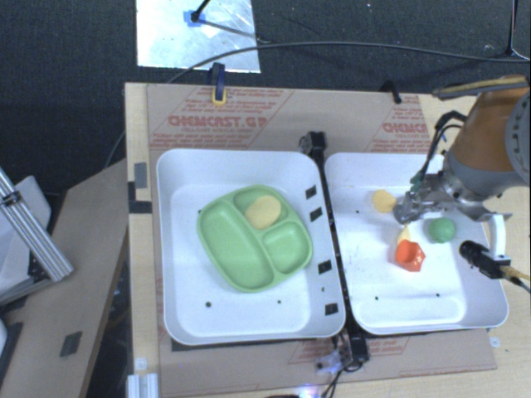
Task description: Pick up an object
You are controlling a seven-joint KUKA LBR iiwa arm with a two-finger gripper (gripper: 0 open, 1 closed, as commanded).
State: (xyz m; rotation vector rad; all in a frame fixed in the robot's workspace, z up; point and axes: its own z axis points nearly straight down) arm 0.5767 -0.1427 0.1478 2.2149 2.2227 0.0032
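1. Gripper (409,208) sits low in the right bin (365,309), close to its far wall, with the grey arm (498,152) coming in from your right. You cannot tell how it is set, because the wrist body blocks your line of sight.
2. Nothing you can see is caught in it. A yellow piece (382,200) lies just to its left, very close to the tip.
3. A green ball (441,230) rests just beside the tool on the near side, partly tucked under the wrist hardware.
4. An orange-red object (410,254) lies a little nearer to you than the ball, with a small pale wedge (404,235) touching its far edge.
5. Your open floor in that bin is the near half and the left strip along the divider between the two bins.
6. The left bin (187,305) carries a green divided tray (241,251), tilted, with a yellow lump (264,212) in its far compartment; bare floor runs all around the tray.
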